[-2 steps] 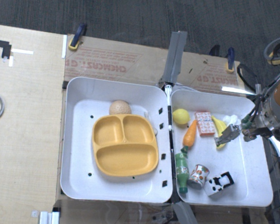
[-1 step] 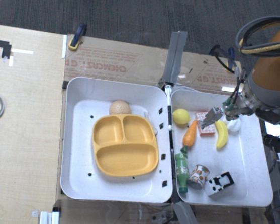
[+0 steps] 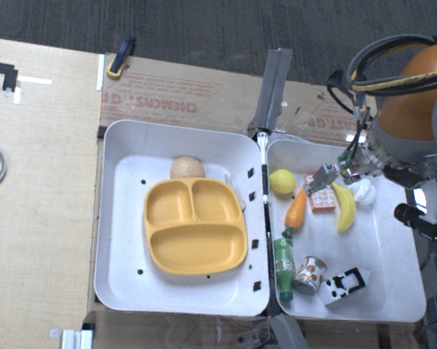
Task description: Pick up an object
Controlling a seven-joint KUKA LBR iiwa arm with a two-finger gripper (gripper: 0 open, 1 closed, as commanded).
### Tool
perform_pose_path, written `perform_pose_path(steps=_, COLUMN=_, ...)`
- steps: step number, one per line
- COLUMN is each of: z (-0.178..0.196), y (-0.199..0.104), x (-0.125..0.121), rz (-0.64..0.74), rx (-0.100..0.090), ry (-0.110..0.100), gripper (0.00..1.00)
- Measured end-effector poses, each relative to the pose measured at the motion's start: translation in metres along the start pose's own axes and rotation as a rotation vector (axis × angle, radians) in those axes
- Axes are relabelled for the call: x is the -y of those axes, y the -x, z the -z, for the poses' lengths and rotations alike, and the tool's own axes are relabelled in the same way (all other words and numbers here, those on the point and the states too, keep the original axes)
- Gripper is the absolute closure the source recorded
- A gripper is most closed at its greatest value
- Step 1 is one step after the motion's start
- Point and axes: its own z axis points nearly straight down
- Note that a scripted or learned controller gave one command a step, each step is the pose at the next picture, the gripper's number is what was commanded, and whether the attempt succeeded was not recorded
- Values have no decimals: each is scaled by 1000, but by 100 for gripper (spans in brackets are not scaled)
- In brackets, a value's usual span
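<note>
The right bin (image 3: 392, 306) holds a yellow lemon (image 3: 282, 182), an orange carrot (image 3: 297, 209), a banana (image 3: 345, 208), a small red and white box (image 3: 323, 201), a green bottle (image 3: 283, 265), a printed can (image 3: 311, 273) and a black and white toy (image 3: 344, 285). My gripper (image 3: 337, 174) hangs low over the bin's back, just above the red and white box and the top of the banana. A white object (image 3: 365, 192) lies right of the banana, partly under the wrist. Nothing shows as held.
The left bin (image 3: 114, 220) holds a yellow divided plate (image 3: 195, 226) with a beige ball (image 3: 188, 168) behind it. A grey divider post (image 3: 272, 89) stands between the bins at the back. Cables loop above the orange wrist (image 3: 419, 84).
</note>
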Motion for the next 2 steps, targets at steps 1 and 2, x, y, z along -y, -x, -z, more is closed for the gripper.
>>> perform_pose_path(steps=1, z=-30, y=21, x=10, rz=78, rx=-1, ry=0, gripper=0)
perform_pose_path(steps=2, z=-88, y=40, x=-9, rz=84, rx=1, ry=3, gripper=0)
